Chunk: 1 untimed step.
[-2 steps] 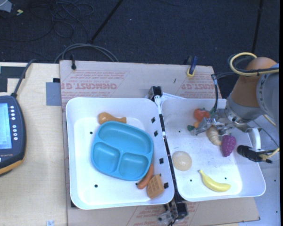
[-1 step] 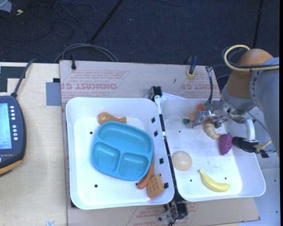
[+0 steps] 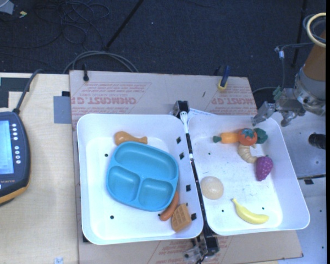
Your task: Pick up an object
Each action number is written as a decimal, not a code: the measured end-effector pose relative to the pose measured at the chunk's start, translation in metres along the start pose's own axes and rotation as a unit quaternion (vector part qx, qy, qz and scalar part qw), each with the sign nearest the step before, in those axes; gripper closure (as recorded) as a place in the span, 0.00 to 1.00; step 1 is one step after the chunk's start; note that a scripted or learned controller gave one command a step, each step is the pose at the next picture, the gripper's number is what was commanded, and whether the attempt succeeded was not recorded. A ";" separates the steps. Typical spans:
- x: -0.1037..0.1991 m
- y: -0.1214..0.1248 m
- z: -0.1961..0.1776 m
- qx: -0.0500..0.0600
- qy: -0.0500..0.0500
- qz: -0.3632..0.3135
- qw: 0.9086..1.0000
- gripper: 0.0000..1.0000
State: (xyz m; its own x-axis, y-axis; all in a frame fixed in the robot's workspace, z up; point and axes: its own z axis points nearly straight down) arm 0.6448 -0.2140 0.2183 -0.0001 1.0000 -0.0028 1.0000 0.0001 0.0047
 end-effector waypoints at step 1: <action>0.001 -0.001 -0.004 0.003 0.001 -0.002 1.000 1.00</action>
State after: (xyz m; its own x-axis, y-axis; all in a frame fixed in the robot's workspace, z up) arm 0.6443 -0.2129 0.2221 -0.0039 1.0000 -0.0011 1.0000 0.0039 -0.0018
